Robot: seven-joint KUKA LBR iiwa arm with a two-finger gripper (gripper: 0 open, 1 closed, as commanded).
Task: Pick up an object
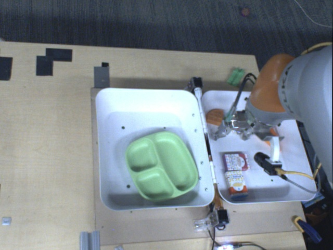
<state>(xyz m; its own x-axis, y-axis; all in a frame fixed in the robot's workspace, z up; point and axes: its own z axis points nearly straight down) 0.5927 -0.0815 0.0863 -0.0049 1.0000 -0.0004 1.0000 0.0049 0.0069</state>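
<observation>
Brown object [214, 117] half behind hand [229, 130]

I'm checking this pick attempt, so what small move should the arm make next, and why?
Probably lower a little toward the brown object. The gripper hovers at the right bin's upper left corner, right beside that object, with nothing visibly between its fingers.

Left of the divider between the bins, a green divided plate [162, 164] lies in the left bin [112, 108] — black tape patches [52, 60] mark the bench farther left.
</observation>
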